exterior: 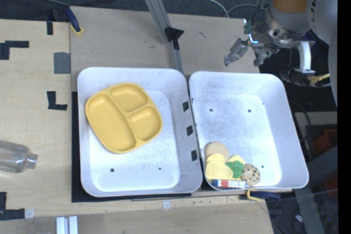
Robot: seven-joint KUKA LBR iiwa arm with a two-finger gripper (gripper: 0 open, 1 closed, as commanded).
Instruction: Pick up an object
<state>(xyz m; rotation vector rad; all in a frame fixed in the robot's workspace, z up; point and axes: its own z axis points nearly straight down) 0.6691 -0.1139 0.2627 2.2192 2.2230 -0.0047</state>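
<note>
Nearest, at the near edge of the right bin [274, 118]: small cluster of objects [230, 168] packed into its near-left corner — tan and yellow rounds, a green piece, a speckled disc, a red-and-white stick lying along the wall. Left bin [131, 172]: yellow divided plate [124, 116], tilted, toward its far-left corner. Clear bottle [15, 157] lying on the counter [109, 35] at its left edge. Farthest, beyond the right bin's far edge: pincer [247, 55], empty, hovering above the counter; fingers apparently spread, nothing between them. Likely trouble: pieces touching and crowded against two walls, so a finger may strike the wall, or catch two at once, or close on none.
</note>
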